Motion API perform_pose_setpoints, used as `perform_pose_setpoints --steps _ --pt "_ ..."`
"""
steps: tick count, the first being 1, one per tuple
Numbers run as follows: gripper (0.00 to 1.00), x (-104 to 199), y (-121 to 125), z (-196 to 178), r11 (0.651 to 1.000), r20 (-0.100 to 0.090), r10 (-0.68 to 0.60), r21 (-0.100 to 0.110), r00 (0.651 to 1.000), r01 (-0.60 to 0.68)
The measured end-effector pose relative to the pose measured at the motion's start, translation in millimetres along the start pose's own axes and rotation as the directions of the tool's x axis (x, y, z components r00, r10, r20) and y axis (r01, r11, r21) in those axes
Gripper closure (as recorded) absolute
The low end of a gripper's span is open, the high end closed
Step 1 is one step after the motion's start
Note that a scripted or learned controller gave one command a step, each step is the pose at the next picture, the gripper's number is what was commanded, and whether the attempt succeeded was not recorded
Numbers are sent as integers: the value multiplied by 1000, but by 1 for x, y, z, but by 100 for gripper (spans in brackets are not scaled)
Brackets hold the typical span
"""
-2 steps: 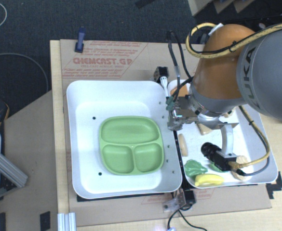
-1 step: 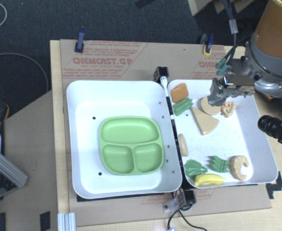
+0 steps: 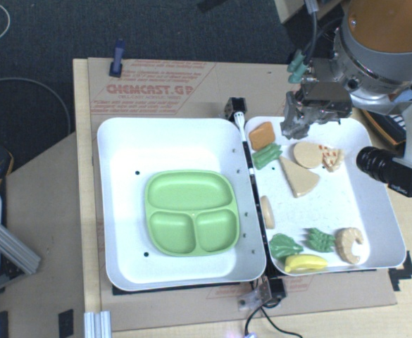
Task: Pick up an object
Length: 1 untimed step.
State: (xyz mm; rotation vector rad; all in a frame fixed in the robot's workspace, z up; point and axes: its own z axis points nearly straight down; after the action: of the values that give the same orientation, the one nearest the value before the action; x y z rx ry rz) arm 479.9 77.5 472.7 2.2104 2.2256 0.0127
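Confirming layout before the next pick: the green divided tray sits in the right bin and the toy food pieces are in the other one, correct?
Not quite. The camera view shows the green divided tray in the left bin. The toy food pieces, such as the yellow banana and the orange block, are in the other one, the right bin.

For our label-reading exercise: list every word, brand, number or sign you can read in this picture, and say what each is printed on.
"CHEMCAST G P" in red, on the brown board under the bins; the last letters are uncertain.
Smaller red lines above and below that word on the same board: too blurred to read.
Faint red print on the board's front edge, below the left bin: unreadable.
No text can be made out on the green tray, the toy foods or the gripper.
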Motion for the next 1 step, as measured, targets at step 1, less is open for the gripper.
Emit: perform_pose_setpoints --steps 1 --pt "100 91 0 -66 1000 -3 -5 0 1000 5"
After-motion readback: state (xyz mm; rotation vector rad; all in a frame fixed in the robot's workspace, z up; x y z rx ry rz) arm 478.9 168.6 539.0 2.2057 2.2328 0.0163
